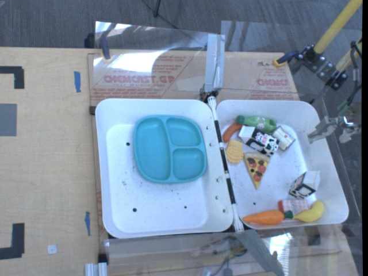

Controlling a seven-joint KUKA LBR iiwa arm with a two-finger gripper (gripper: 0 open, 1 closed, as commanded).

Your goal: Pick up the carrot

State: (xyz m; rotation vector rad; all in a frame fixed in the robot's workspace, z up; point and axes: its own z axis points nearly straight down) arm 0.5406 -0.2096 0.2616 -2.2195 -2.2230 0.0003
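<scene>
Nearest the camera, along the right bin's point(330, 154) near edge, lies the carrot point(264, 217), orange with a green stub, its tip toward the near-left corner and its green end just beside a yellow banana point(310, 212). It looks like a light, stiff, smooth toy, likely slippery; a hold across the thick middle seems safest. Whether the hand point(336, 126), at the bin's right edge, is apart or together I cannot tell.

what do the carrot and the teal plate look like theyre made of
The carrot looks like smooth molded plastic, a toy: uniform orange body, flat green tip. The teal divided plate also looks like plastic, matte to slightly glossy, with one even color and rounded molded compartment ridges. Neither can be confirmed from the look alone.
</scene>
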